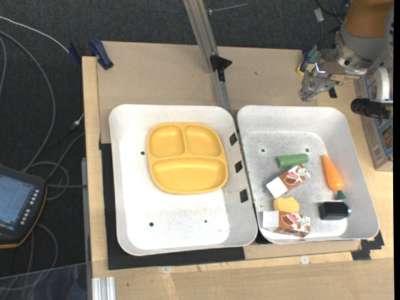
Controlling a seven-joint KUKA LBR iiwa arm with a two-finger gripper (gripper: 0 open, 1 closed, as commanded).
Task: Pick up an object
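Objects sit in right bin (350,136): green piece (292,160) near the middle, orange carrot (332,172) to its right, small printed carton (289,179) below the green piece, yellow piece (286,204) below that, second printed carton (287,222) at the front wall, black block (333,210) at front right. None touched by the arm. Left bin (128,167) carries a yellow divided plate (186,157), upright, three compartments. Jaws (312,87) hang over bare tabletop (162,74) beyond the right bin's far rim, well apart from every object, nothing between them; how far open can't be made out at this angle.
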